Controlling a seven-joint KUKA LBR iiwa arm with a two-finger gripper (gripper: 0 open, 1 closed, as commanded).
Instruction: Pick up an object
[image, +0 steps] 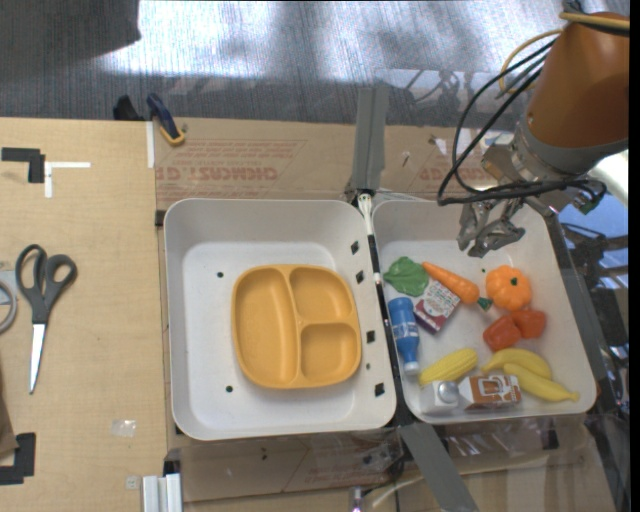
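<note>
While the arm hangs over the right bin, nothing is lifted yet, so the scene reads as follows.

Bench: tan surface carrying two white bins side by side, with scissors lying well to the left.

Arm: grey with an orange band, reaching in from the right, above the far corner of the right bin.

Left bin: holds a yellow divided tray, roughly centred.

Right bin: holds the candidates for picking: a carrot, a green leaf, a blue bottle, a small orange pumpkin, a red piece, a banana, a corn cob and a small carton.

End effector: near the bin's far edge, just beyond the pumpkin and carrot; it looks empty, but whether the fingers are spread or closed I cannot tell from this angle.

Step in hand: approach, before any grasp.

Next move: likely a descent onto one item, the pumpkin or carrot being nearest, centred so neighbouring pieces are not nudged.
</note>
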